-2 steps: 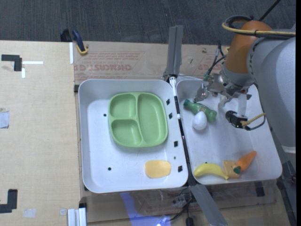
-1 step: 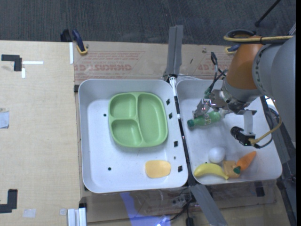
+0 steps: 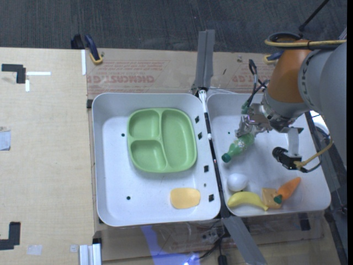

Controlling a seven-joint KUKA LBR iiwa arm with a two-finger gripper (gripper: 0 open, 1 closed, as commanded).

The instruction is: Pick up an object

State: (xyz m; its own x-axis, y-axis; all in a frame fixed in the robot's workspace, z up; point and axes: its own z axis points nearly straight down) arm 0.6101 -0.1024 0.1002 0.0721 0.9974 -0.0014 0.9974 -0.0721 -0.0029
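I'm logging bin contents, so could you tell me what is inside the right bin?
The right bin holds a green bottle, white egg, banana and carrot. The arm covers its far right part.

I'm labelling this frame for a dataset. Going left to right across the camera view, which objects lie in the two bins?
Green divided plate → yellow flat piece → green bottle, under the gripper → carrot.

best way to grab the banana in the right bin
Grip the banana across its thick middle, coming straight down from above. It lies flat along the bin's front wall, curving, with the egg just behind, so set the fingers across its width, clear of both.
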